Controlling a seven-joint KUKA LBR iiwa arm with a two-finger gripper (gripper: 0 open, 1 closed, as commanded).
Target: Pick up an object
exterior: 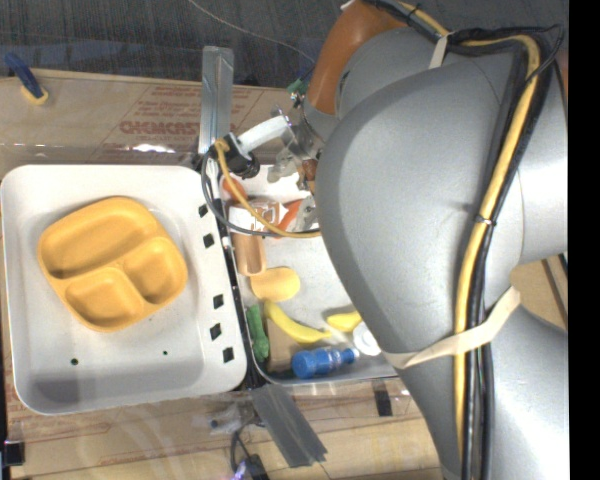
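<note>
Camera view from above has the big grey arm swelling across the whole three o'clock half, and its bulk covers most of the right bin, so I see just a strip of that bin along its left wall and bottom rim. The orange band shows at twelve o'clock, partly behind the grey shell. Below it the wrist hardware and a white cylinder poke out toward nine o'clock, with yellow and black cables looping down over the bin divider. The pincer sits somewhere in that clutter of metal and wire; I cannot tell whether it is apart or together, and nothing can be made out between its tips.

What can be picked lies in the visible strip: a tan cylinder standing near the divider, a pale yellow rounded piece just beside it at five o'clock, a banana below that, a green strip against the wall, and a blue bottle at six o'clock, its right end cut off by the arm. A second yellow piece peeks out at the arm's edge.

The left bin lies in full sight and holds a yellow divided tray toward its ten o'clock side. A brown counter board runs behind both bins.
</note>
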